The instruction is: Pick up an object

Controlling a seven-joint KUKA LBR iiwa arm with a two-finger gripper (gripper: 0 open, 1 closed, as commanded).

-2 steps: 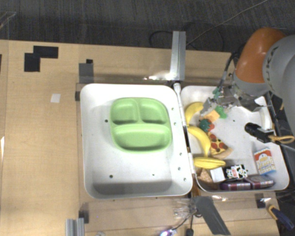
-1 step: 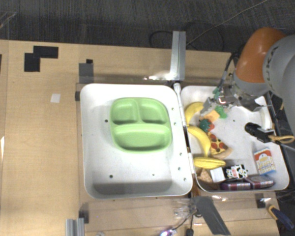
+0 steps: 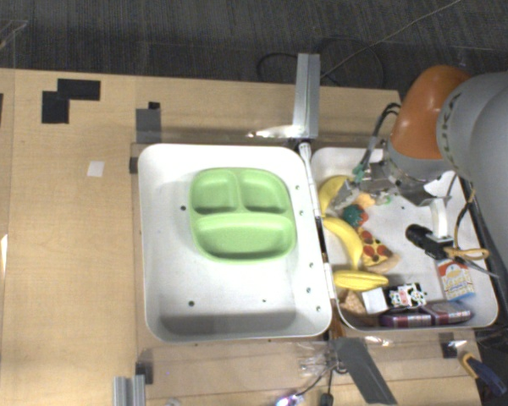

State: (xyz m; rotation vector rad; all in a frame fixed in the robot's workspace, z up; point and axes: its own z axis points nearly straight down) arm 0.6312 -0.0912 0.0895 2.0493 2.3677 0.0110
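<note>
The gripper (image 3: 361,189) hangs over the upper left part of the right bin (image 3: 400,218), at about 10 o'clock from that bin's middle. I cannot tell how far open it is, and nothing can be made out in its grasp. The grey arm (image 3: 484,134) with its orange band (image 3: 427,108) comes in from 2 o'clock and covers the bin's top right corner. All the loose objects lie in this bin, crowded along its left and lower sides. A curved banana (image 3: 328,194) lies just at 9 o'clock of the gripper, against the bin's left wall. A small dark green thing (image 3: 356,216) sits right below the gripper at 6 o'clock. A second banana (image 3: 345,238) runs slantwise below that, touching a toy pizza slice (image 3: 375,252) at its 4 o'clock. A third banana (image 3: 360,279) lies flat further down. At 5 o'clock of the bin a black-and-white box (image 3: 405,295) stands just above a long dark packet (image 3: 423,316) laid along the lower wall, and a red, white and blue carton (image 3: 456,280) is near the right wall. The left bin (image 3: 165,227), at 9 o'clock of the right one, holds a green divided plate (image 3: 241,212), well apart from the gripper. Both bins rest on the wooden bench (image 3: 59,227).
</note>
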